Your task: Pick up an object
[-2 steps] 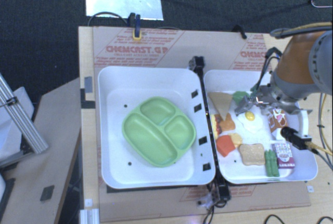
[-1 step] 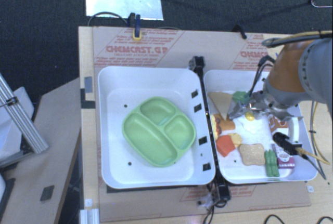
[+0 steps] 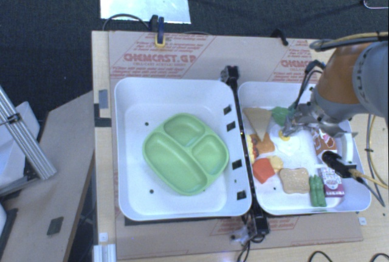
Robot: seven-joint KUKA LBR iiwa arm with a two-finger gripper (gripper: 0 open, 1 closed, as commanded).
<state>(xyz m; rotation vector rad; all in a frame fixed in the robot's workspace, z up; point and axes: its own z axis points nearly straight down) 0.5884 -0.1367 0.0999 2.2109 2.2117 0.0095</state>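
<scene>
The gripper (image 3: 287,131) hangs low in the right bin (image 3: 358,197), its fingers' opening impossible to tell, just above a white fried-egg toy (image 3: 290,144). The bins sit on a brown board (image 3: 182,54) over dark carpet (image 3: 48,11).

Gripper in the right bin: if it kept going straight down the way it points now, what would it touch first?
Most likely the fried egg toy, white with a yellow yolk, lying right under the gripper on the floor of the right bin. Its height above the toy is hard to judge from this slanted view.
</scene>
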